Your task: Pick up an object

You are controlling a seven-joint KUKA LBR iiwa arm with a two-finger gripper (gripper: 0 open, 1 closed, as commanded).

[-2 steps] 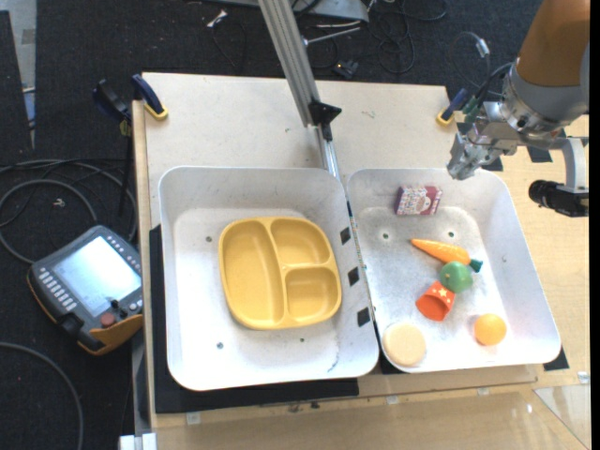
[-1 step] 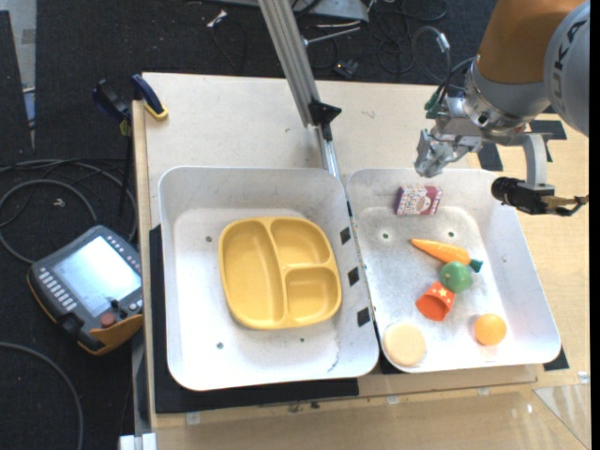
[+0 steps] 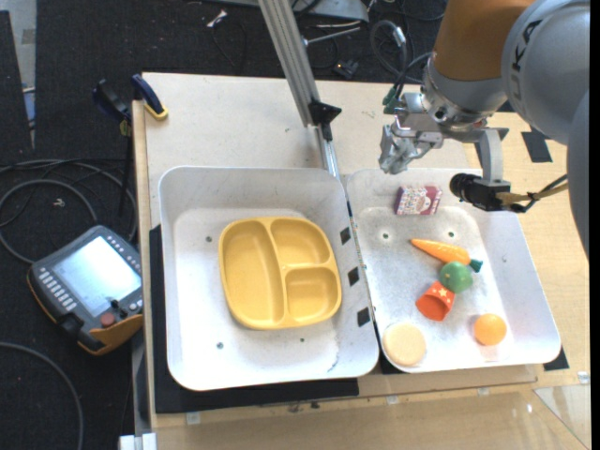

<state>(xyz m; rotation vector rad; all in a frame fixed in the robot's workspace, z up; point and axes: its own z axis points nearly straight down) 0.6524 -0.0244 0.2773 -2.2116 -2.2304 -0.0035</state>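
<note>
My gripper hangs above the far left corner of the right bin, with nothing seen between its fingers. Just right of it and nearer lies a small pink and white carton. Further toward the front lie an orange carrot, a green ball, a small red cup on its side, an orange ball and a pale round disc.
The left bin holds a yellow divided plate. A slanted metal pole rises behind the bins and ends at their shared far edge. A pendant with a screen lies off the bench at the left.
</note>
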